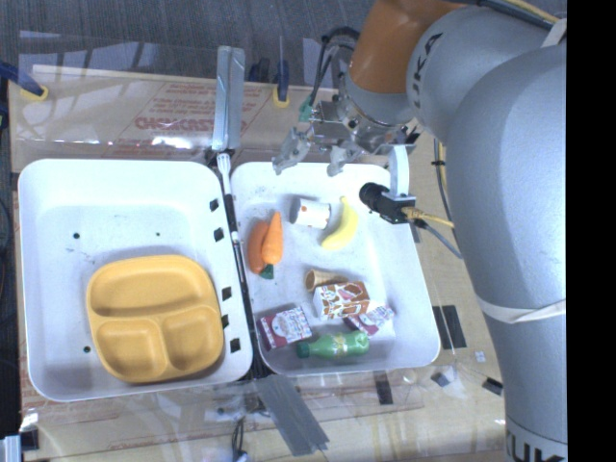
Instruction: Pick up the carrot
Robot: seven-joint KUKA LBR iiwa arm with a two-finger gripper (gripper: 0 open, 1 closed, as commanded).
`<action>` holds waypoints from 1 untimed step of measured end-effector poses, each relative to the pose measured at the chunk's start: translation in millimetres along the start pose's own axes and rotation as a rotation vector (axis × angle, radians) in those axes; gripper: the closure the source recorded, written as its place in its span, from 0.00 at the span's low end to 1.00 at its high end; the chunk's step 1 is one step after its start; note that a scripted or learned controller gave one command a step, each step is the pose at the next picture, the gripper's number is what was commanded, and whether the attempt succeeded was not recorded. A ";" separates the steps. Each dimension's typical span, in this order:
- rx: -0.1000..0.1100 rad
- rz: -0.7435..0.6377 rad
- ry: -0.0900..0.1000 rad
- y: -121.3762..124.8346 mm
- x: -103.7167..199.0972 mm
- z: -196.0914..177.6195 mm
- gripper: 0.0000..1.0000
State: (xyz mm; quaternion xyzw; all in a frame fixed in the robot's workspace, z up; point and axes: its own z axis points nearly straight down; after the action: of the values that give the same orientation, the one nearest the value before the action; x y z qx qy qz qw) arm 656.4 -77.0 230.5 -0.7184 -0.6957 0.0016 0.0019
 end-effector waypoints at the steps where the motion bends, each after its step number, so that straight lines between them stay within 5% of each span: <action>1: 0.001 -0.077 0.000 -41.0 -21.1 130.1 0.00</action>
State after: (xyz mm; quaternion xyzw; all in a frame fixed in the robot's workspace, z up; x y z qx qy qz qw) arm 614.2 -96.6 100.6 -0.6911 -0.7227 0.0021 0.0024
